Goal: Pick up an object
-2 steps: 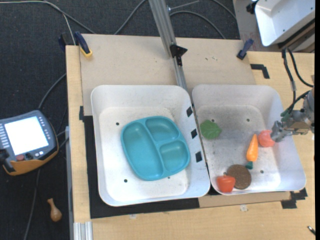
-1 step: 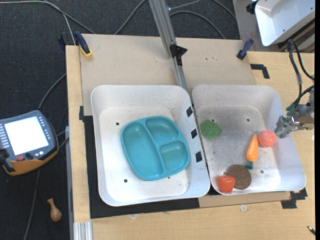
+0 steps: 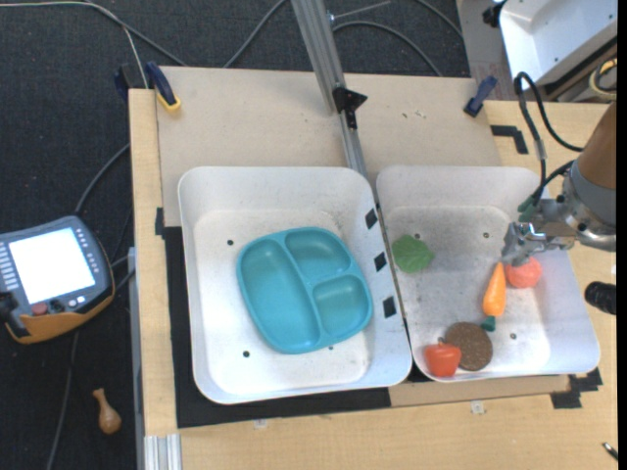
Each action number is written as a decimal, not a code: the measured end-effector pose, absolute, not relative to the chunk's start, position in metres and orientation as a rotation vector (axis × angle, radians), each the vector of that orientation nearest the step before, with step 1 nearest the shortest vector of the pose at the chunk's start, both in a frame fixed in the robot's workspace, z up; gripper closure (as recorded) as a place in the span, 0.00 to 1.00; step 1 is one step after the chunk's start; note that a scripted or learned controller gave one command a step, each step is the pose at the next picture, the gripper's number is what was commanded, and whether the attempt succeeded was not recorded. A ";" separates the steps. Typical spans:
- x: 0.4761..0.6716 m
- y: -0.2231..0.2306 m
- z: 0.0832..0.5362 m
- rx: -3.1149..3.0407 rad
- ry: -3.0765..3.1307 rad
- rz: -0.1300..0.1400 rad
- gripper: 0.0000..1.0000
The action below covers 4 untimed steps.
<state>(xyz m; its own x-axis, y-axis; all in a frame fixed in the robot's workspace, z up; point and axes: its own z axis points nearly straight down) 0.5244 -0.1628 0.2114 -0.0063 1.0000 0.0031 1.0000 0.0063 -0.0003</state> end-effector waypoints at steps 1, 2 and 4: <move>0.538 -0.099 0.216 -2.212 -2.229 -0.006 1.00; 0.556 -0.045 0.210 -2.213 -2.228 -0.004 1.00; 0.580 0.069 0.205 -2.213 -2.227 -0.004 1.00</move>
